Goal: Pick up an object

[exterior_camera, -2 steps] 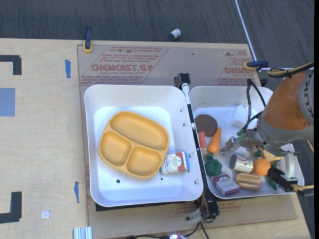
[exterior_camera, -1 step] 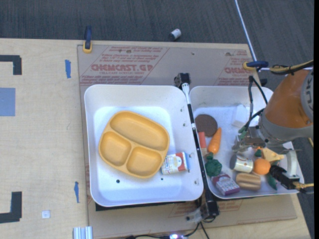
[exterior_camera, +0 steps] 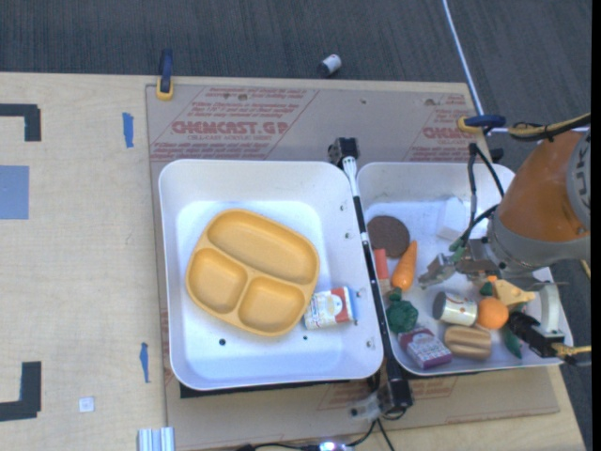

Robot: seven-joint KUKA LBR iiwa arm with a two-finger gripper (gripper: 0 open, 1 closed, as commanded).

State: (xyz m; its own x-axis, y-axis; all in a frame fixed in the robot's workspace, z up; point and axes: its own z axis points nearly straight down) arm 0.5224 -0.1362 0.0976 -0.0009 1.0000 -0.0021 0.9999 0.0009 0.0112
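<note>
Over the right bin [exterior_camera: 427,181], gripper [exterior_camera: 449,269] low among the toy food, can't tell how it's set, carrot [exterior_camera: 405,265] just left of it, small can [exterior_camera: 457,309] and orange [exterior_camera: 492,314] close below, left bin [exterior_camera: 188,191] with a yellow divided plate [exterior_camera: 252,271] and little carton [exterior_camera: 330,309]

A pale wooden bench [exterior_camera: 75,280] fills the view, with a brown printed board [exterior_camera: 282,125] lying flat across its middle. On that board sit two white bins touching side by side, the left bin [exterior_camera: 178,252] and the right bin [exterior_camera: 413,172]. Blue tape strips [exterior_camera: 128,130] and black corner marks [exterior_camera: 26,120] dot the bare wood at left.
</note>
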